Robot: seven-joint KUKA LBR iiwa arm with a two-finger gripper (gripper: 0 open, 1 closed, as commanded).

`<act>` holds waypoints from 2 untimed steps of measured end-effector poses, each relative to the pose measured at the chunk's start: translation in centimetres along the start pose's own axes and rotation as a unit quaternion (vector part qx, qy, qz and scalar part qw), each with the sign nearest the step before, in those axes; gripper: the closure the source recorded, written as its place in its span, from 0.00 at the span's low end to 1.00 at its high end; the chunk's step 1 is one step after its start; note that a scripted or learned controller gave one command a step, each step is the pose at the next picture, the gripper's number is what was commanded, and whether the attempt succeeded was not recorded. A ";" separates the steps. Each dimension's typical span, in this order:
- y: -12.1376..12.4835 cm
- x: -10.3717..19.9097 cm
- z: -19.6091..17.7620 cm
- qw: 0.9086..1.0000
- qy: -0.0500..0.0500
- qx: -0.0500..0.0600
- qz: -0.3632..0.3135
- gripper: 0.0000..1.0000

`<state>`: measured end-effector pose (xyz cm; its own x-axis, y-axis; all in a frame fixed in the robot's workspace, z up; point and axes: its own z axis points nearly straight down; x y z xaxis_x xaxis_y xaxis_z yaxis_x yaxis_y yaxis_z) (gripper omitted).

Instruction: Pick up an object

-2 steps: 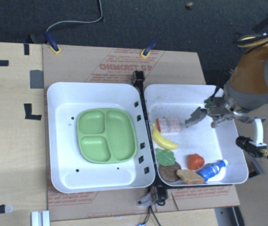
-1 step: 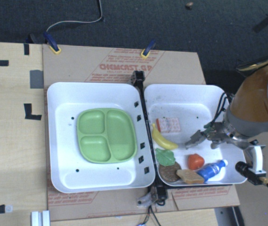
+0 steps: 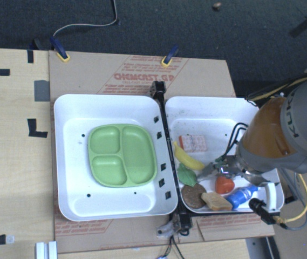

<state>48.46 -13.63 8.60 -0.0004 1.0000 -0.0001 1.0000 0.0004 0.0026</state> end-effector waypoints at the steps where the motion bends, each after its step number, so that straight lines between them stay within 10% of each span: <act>1: 0.0 -0.1 -1.0 1.000 -0.001 -0.001 0.001 1.00; 2: 0.0 -2.5 -8.9 1.000 -0.001 0.001 0.000 1.00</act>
<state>48.41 -16.16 17.49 0.0002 1.0000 -0.0012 1.0000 -0.0002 0.0007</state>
